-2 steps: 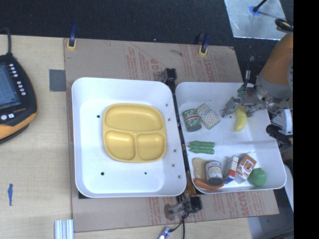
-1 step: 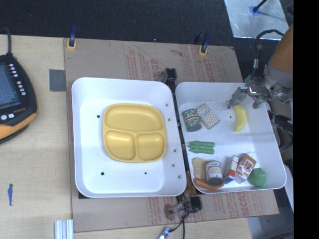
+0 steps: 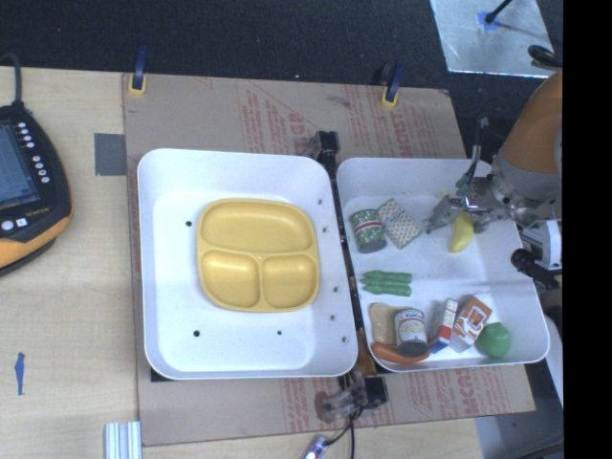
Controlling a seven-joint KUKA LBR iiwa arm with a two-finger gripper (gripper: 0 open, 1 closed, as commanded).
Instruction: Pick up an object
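Note:
My gripper (image 3: 457, 214) hangs over the upper right part of the right bin (image 3: 535, 352), at the end of the grey arm with its orange band (image 3: 535, 127). A small yellow banana-shaped toy (image 3: 462, 234) lies directly beneath and against the gripper's tip. Left of it sit a green can (image 3: 366, 229) and a patterned packet (image 3: 400, 223). A green pea pod (image 3: 387, 281) lies mid-bin. Along the near wall are a tan piece (image 3: 381, 317), a labelled can (image 3: 410, 326), an orange sausage (image 3: 400, 355), an orange-white carton (image 3: 469, 320) and a green ball (image 3: 494, 340).
The left bin (image 3: 167, 352) holds a yellow divided plate (image 3: 258, 254). A teach pendant (image 3: 24, 189) rests at the bench's far left. Clamps (image 3: 387, 82) pin the cardboard at the back edge. A black bracket (image 3: 327, 144) sits between the bins.

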